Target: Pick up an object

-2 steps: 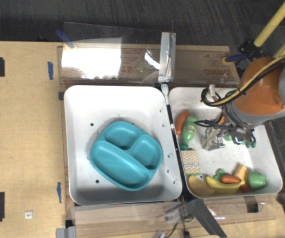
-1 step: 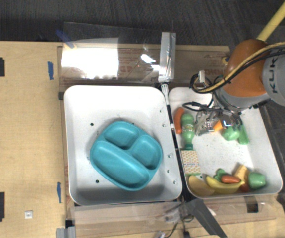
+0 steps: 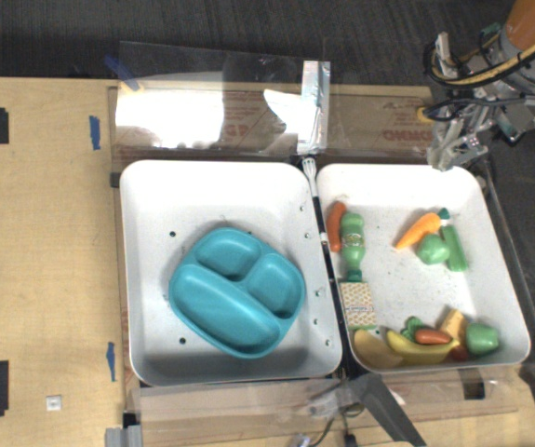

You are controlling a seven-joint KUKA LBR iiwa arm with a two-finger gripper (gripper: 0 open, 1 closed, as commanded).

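Observation:
My gripper [image 3: 457,153] hangs just above the far right corner of the right bin [image 3: 504,277], its fingers open with nothing between them. Inside that bin lie toy foods. An orange carrot [image 3: 418,231] and a green vegetable [image 3: 440,248] rest nearest the gripper, below and left of it. Along the bin's left wall are an orange-red piece [image 3: 336,225], a green bottle-shaped piece [image 3: 352,246] and a patterned block [image 3: 357,302]. At the near edge sit a yellow banana [image 3: 407,345], a red piece [image 3: 432,336] and a green piece [image 3: 482,339].
The left bin [image 3: 146,212] holds a blue divided plate [image 3: 237,290]. A clear plastic sheet and a taped upright [image 3: 312,110] stand behind the bins. Cables hang around the wrist at the top right. Wooden bench extends to the left.

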